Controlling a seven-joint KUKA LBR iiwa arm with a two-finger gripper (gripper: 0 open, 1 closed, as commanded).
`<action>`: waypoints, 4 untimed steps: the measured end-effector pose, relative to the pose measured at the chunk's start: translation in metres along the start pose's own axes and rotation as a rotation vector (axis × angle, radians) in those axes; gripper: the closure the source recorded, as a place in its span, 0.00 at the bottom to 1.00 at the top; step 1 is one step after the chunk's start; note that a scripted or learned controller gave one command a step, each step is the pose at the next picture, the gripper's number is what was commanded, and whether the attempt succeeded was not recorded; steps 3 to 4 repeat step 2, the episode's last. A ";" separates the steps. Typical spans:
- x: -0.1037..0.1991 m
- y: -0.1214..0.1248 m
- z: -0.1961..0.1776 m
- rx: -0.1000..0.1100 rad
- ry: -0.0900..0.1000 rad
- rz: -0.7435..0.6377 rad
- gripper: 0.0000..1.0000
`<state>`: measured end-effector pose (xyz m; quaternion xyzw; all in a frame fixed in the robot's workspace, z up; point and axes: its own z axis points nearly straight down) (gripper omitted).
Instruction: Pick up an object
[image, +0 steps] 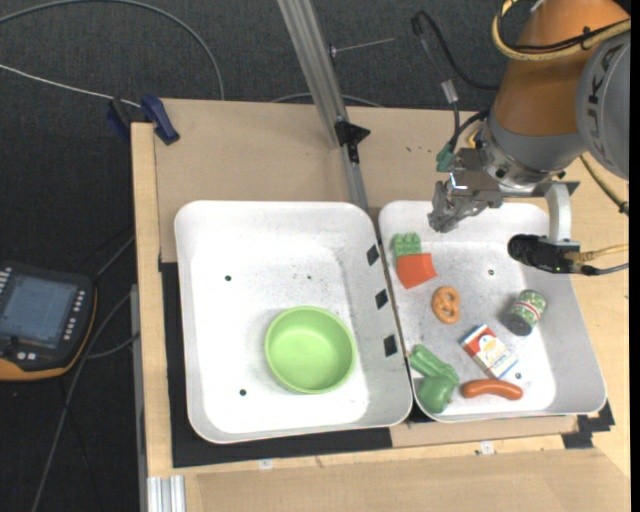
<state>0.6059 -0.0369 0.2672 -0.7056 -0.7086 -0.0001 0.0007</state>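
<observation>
Dark carpet surrounds the tabletop (250, 140), which carries two white bins side by side so that your arm can reach both from the right. Look at the left bin (215, 260): it holds a green bowl (310, 348), sitting near its front right. The right bin (580, 360) holds the small things you may pick: a green block (405, 244) touching an orange block (417, 269) near the back left, a pretzel (446, 304) in the middle, a can (524, 311) to its right, a small carton (489, 352), a sausage (490, 390) by the front rim, and a green pepper (432, 378) in the front left corner. They lie scattered and mostly apart, which should leave room for a grasp.

Your tool (447, 218) hangs over the back left of the right bin, just behind the green block, with nothing seen between its tips. Whether it is spread or closed, you cannot tell from here. No object has been lifted; the blocks look the nearest targets.
</observation>
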 end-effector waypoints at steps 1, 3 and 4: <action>0.056 -0.009 0.015 0.000 0.000 -0.001 1.00; 0.114 -0.016 0.012 -0.001 0.000 -0.001 1.00; 0.114 -0.016 0.012 -0.001 0.000 -0.001 1.00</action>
